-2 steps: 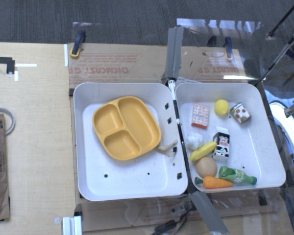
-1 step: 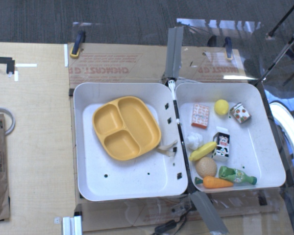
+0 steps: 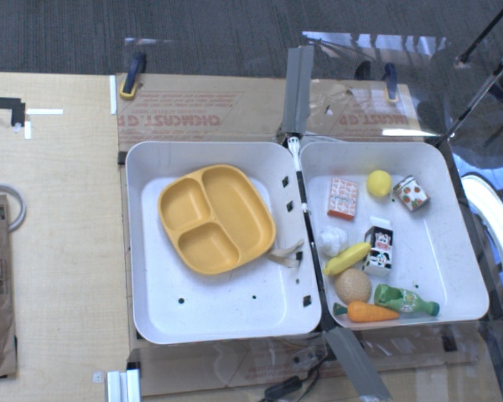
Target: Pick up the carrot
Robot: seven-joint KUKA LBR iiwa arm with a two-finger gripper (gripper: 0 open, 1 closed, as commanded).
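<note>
Bins side by side: left bin (image 3: 142, 249) w/ yellow tray (image 3: 216, 218), right bin (image 3: 461, 249) w/ toys. Carrot (image 3: 371, 312) at right bin's front edge, long axis along that edge, touching green bottle (image 3: 407, 300), just beside bread roll (image 3: 352, 286). Gripper state: can't tell.

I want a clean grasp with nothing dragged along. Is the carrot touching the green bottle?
Touching, as far as the camera view shows: the carrot lies against the green bottle near the right bin's front wall, with no gap between them.

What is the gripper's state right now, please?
Gripper: state cannot be told from the camera view; the carrot lies free in the right bin.
</note>
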